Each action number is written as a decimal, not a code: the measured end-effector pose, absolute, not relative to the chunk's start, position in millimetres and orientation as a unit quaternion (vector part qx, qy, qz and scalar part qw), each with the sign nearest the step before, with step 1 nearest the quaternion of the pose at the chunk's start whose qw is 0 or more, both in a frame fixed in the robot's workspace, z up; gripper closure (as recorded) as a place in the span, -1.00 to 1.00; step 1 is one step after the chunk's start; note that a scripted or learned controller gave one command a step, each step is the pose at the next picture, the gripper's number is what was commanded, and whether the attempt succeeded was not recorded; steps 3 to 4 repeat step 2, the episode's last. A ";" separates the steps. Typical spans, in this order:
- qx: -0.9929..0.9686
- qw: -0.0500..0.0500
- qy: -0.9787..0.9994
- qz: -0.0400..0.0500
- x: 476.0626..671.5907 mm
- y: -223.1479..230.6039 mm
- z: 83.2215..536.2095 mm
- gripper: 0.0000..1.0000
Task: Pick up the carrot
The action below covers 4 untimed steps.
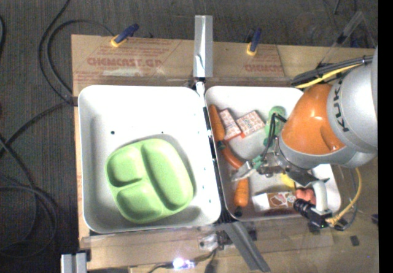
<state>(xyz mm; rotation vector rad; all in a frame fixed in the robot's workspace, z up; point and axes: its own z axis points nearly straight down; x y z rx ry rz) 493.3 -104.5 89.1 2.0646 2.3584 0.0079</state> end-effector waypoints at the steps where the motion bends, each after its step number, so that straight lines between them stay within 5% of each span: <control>1: 0.659 0.006 0.752 0.004 495.6 -105.2 97.4 1.00; 2: 0.761 -0.002 0.649 -0.002 484.0 -53.8 181.0 1.00; 4: 0.761 -0.002 0.649 -0.002 484.0 -53.8 181.0 1.00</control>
